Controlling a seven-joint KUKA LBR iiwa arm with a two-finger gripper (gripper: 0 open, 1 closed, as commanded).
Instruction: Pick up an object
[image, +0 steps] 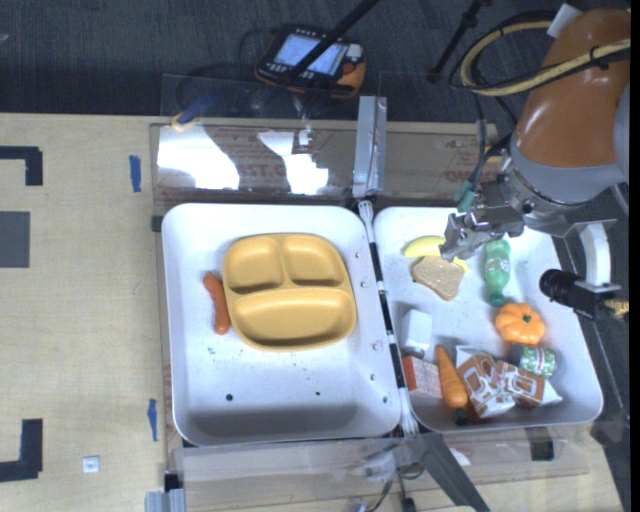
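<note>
At upper right of the frame, the gripper (462, 240) hangs over the right bin (585, 400), its tip just above the toast slice (439, 277) and beside the banana (423, 246). Whether its fingers stand apart or together I cannot tell; nothing is visibly held. Judged step: approach, pick not yet made. The next move calls for a straight descent onto one item. That bin also holds a green bottle (496, 268), pumpkin (520, 324), carrot (451, 378) and printed carton (497, 382). The left bin (190, 400) holds a yellow divided tray (288, 290) and a sausage (217, 303).
</note>
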